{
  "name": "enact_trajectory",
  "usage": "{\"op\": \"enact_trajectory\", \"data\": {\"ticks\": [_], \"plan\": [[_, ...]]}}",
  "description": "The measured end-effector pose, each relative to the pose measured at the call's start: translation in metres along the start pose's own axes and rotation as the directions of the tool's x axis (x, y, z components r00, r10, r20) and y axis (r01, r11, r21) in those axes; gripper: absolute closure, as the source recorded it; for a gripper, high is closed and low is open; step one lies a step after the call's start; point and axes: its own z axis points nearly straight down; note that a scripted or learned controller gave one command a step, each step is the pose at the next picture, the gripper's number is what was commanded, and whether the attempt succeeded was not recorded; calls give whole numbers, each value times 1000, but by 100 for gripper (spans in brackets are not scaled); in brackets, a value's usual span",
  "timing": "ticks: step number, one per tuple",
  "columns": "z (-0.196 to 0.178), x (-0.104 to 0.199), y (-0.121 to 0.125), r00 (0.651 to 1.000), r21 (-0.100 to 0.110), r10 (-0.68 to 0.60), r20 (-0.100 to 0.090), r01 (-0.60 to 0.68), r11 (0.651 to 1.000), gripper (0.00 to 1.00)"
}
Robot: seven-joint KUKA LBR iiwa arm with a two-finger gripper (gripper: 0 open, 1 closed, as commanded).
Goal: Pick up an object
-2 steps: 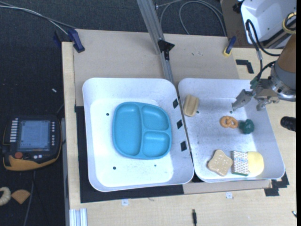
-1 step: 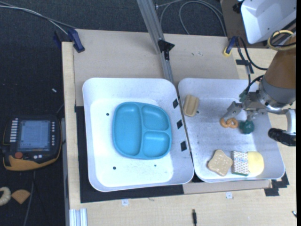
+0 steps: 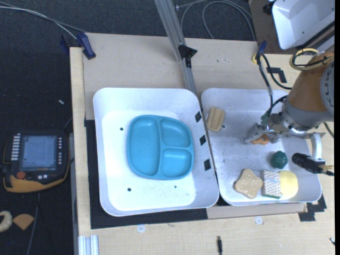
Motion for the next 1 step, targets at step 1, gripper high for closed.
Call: {"op": "enact_trajectory", "data": {"ticks": [1], "plan": [[-14,0,2,1000,-6,0,1,0,1000,100]]}}
